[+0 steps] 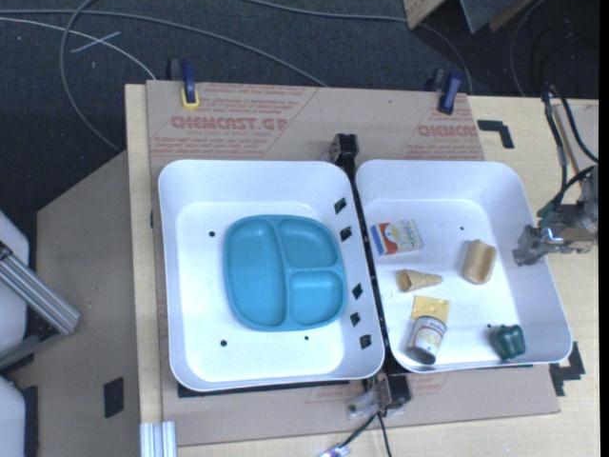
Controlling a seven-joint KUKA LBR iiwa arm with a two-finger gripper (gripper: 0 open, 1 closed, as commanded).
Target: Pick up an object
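My hand (535, 244) hovered at the right bin's (533, 208) rim near the bread roll (479, 261); I couldn't tell its opening.

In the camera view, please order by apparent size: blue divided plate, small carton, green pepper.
1. blue divided plate
2. small carton
3. green pepper, only slightly smaller than the carton.
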